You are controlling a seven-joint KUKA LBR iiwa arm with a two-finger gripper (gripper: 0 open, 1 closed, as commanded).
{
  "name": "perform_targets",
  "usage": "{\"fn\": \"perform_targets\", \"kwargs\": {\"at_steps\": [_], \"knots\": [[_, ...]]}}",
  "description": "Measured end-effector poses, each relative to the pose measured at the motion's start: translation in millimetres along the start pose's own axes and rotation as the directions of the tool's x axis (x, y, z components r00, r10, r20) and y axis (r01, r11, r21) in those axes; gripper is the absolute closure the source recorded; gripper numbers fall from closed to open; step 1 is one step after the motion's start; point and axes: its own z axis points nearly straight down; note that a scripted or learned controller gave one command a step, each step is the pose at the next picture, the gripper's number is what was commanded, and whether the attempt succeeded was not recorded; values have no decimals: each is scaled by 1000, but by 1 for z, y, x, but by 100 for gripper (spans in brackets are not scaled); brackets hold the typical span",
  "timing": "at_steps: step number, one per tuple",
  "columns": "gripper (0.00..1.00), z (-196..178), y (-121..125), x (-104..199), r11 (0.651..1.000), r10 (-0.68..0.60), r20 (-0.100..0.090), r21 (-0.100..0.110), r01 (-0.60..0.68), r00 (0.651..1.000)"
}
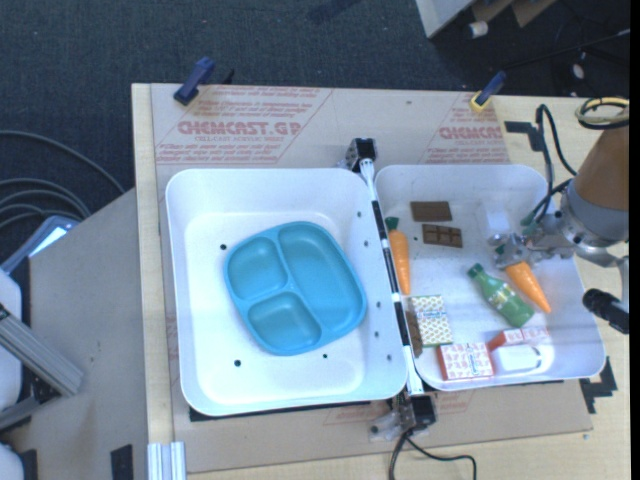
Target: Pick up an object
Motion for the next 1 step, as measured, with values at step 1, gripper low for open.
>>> {"fn": "perform_targets", "kwargs": {"at_steps": [1], "knots": [[100,11,10,72,1000,2,3,1,-2,1000]]}}
